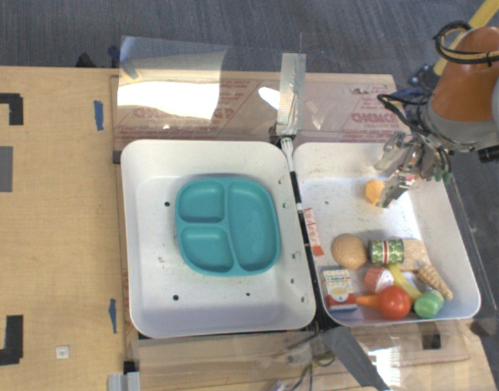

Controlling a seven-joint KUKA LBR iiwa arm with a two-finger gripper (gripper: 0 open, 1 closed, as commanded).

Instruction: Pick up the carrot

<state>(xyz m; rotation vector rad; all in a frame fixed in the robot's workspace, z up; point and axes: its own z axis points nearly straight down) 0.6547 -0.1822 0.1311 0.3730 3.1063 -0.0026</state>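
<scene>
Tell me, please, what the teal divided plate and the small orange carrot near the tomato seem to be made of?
The teal three-compartment plate looks like moulded plastic with a matte finish: uniform colour, soft rounded dividers, only faint sheen. The small orange carrot seems to be toy plastic, smooth and evenly coloured, though it is too small to be sure.

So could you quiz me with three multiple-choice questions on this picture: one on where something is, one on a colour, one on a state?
1. Where is the carrot?
A. right bin, near front edge
B. on the plate
C. outside both bins

2. What colour is the divided plate?
A. red
B. teal
C. yellow

3. How does the carrot sit?
A. lifted in the air
B. lying in the bin
C. standing on the plate

Answers: 1 A, it lies by the red tomato in the right bin. 2 B, the plate is plainly teal. 3 B, it rests on the bin floor, far from the gripper.
</scene>
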